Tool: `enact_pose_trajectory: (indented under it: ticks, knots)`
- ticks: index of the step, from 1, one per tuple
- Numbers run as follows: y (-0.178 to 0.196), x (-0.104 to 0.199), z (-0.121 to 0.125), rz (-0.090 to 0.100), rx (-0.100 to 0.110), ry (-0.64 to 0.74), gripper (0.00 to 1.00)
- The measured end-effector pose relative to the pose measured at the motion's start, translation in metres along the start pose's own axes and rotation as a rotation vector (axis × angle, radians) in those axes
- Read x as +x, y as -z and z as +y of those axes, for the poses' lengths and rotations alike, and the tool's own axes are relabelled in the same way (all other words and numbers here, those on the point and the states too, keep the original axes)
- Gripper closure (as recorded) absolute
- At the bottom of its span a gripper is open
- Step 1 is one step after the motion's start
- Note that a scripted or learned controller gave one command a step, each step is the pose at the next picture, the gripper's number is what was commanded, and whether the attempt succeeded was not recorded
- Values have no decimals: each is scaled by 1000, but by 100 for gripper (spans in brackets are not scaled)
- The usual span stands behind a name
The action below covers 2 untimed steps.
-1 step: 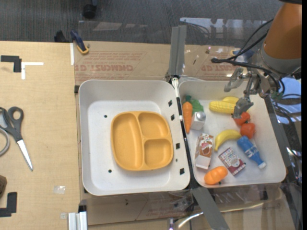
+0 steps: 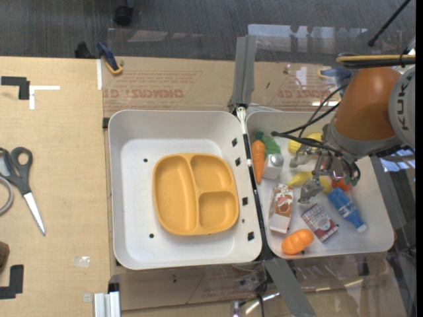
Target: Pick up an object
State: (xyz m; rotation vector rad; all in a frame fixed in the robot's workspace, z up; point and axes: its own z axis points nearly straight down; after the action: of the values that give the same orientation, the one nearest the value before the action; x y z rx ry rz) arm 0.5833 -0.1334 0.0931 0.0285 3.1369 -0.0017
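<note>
Camera view puts our gripper (image 2: pixel 322 175) low over the right bin (image 2: pixel 380 243), hanging from the grey arm with its orange band (image 2: pixel 363 107) and a loop of cables. We cannot tell how it is set, because metal parts and wiring crowd that spot, and we see nothing held in it.

From the gripper outward: at five o'clock, just beside it, lies a blue bottle (image 2: pixel 346 209), slanted away toward the bin's right wall. At six o'clock sits a small red and white packet (image 2: pixel 319 220), and beyond that, near the front rim, an orange fruit-like toy (image 2: pixel 297 242). At eight o'clock a white and red carton (image 2: pixel 281 207) lies lengthwise. At nine o'clock a yellow piece (image 2: pixel 301 177) pokes out, partly hidden by the tool. Farther round, at ten o'clock, a carrot (image 2: pixel 258 159) and a green item (image 2: pixel 269 144) rest against the divider.

We judge the arm hangs here because the clutter is densest in this bin, so any descent likely meets something; the bottle or packet look the nearest candidates.

Well off at nine o'clock, the left bin (image 2: pixel 129 197) carries a yellow divided plate (image 2: pixel 195 193), and scissors (image 2: pixel 24 183) lie on the bench.
</note>
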Motion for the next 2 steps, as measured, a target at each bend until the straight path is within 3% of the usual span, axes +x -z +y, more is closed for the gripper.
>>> enact_pose_trajectory:
  ticks: [1, 2]
  knots:
    - [-1, 57, 30, 4, -1, -200, 0]
    - [-1, 75, 23, 5, 0, -465, 0]
